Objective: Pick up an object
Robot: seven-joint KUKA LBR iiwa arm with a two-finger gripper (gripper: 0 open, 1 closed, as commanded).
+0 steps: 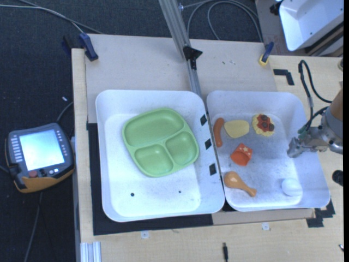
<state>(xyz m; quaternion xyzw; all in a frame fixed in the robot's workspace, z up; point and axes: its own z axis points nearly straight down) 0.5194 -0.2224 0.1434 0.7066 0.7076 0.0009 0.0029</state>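
Right white bin point(305, 113), right half of the frame, holds six toy items.
- Orange-red sausage point(218, 132), upright along the bin's left wall.
- Pale yellow flat potato-shaped piece point(236, 128), just right of the sausage, in the upper part of the bin.
- Small round yellow pastry with red and dark topping point(264, 124), just right of the yellow piece.
- Red-orange chunky block with pale spots point(241, 154), middle of the bin, below the yellow piece.
- Tan drumstick point(239, 183), lower left of the bin, its thin end pointing to the lower right.
- White round ball point(290, 186), lower right corner of the bin, hard to tell from the white floor.

Grey two-finger gripper point(294, 148), at the bin's right wall, well apart from every item and above the white ball. Whether the fingers are open or closed cannot be told; nothing shows between them.

Left white bin point(109, 162), touching the right bin along the middle of the frame, holds a light green three-compartment plastic plate point(160, 141) in its upper part.

Light wooden table point(136, 64) carries both bins.

Grey and orange handheld control pad with lit screen point(38, 154), at the left edge of the frame on the dark floor.
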